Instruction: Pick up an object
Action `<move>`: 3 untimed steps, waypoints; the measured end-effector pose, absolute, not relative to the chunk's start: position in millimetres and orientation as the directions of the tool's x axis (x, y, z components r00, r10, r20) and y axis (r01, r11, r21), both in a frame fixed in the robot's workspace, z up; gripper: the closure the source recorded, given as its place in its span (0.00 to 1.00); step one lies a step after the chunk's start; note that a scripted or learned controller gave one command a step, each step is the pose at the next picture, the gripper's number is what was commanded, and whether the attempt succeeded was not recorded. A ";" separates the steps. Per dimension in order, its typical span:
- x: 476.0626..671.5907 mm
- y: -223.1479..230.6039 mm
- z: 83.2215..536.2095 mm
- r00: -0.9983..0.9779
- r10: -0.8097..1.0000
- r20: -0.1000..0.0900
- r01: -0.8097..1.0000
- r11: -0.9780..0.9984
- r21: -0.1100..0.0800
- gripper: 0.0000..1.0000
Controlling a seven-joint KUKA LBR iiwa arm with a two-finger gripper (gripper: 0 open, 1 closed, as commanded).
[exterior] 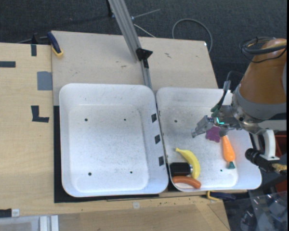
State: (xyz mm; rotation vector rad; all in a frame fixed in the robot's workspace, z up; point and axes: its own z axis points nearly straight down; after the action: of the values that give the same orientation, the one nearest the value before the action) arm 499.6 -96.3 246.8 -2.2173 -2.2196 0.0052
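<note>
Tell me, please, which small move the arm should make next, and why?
Probably lower straight down onto the purple object. The gripper hangs in the right bin right beside it, while the carrot and banana lie farther off toward the bin's near edge.

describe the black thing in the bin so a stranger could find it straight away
Look in the right bin, along its near edge at the left corner. The black block lies there between the yellow banana and the red sausage, the only dark, boxy item.
</note>
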 end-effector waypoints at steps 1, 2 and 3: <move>500.3 -96.5 248.7 -0.002 1.000 0.000 1.000 0.002 -0.002 0.00; 499.9 -103.0 202.8 0.001 1.000 0.001 1.000 -0.001 -0.007 0.00; 498.6 -93.6 154.9 -0.001 1.000 0.001 1.000 0.001 -0.008 0.00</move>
State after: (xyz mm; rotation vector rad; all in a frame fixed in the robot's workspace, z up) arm 498.6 -93.6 154.9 -2.2158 -2.2181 0.0070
